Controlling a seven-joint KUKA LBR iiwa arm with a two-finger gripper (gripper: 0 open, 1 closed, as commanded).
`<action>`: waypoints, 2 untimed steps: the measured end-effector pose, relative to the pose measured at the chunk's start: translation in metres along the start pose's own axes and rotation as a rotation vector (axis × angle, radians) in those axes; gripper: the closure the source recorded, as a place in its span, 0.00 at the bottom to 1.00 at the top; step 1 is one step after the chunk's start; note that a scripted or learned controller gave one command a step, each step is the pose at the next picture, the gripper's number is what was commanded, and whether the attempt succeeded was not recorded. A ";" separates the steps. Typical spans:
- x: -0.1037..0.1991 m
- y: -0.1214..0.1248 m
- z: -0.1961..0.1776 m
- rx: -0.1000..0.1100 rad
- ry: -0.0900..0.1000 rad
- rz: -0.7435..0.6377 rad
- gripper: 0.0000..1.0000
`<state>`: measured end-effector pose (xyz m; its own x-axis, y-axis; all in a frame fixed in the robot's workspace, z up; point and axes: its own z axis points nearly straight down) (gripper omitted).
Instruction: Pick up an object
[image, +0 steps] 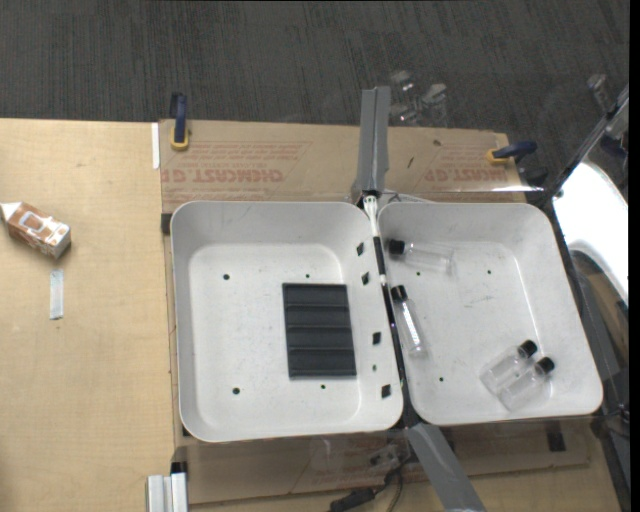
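A black ribbed rectangular block (319, 331) lies flat in the middle of the left bin (200, 240). Several clear vials with black caps lie in the right bin (560, 290). One vial (422, 256) rests near the back left corner. Another vial (407, 322) lies along the left wall. Two more vials (517, 371) sit side by side at the front right.
A small orange and white carton (38, 230) and a white strip (56, 296) lie on the wooden bench at the left. Clamps (178, 122) (510, 153) hold the cardboard behind the bins. A grey post (374, 140) rises between the bins. White machine parts (600, 215) stand at the right edge.
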<state>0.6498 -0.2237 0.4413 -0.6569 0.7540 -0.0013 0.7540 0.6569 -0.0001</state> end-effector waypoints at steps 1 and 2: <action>-0.002 0.003 -0.001 -0.001 -0.002 -0.016 1.00; 0.001 -0.001 0.000 0.000 0.000 0.008 1.00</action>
